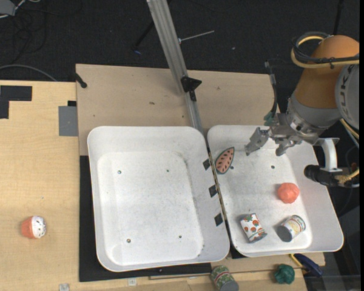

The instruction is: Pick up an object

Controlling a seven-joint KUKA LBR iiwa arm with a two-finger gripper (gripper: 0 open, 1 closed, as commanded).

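My gripper (269,145) hangs over the far part of the right bin (315,242), its two fingers spread apart with nothing between them. An orange spotted oval object (224,159) leans against that bin's left wall, left of the gripper. Nearer the front lie a red-orange ball (287,192), a small white carton with red spots (252,228) and a small can (290,228) on its side.
The left bin (103,156) lies beside the right one. A metal rail (173,50) slants up from between the bins. A red and white ball (33,227) rests on the bench at left. A can (222,277) and a green object (284,274) lie at the front edge.
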